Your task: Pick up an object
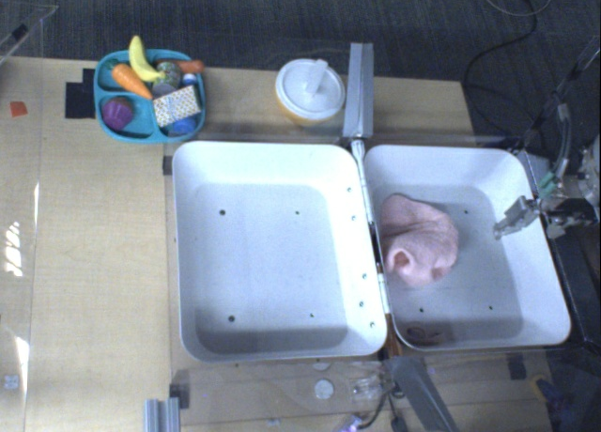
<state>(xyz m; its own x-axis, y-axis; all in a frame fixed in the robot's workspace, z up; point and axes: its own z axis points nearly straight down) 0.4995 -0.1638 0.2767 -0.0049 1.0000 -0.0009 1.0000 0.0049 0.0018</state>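
Pink crumpled soft cloth (420, 239) lies in right bin (526, 322); fingers (518, 214) state unclear

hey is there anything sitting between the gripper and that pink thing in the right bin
Nothing visible does. The gripper is at the right bin's right side, and only bare white bin floor lies between it and the pink object.

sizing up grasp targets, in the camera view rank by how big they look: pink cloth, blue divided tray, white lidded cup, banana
1. pink cloth, largest
2. blue divided tray, a bit smaller in outline
3. white lidded cup
4. banana, smallest

The cloth and tray look close in size, so their order is not certain.
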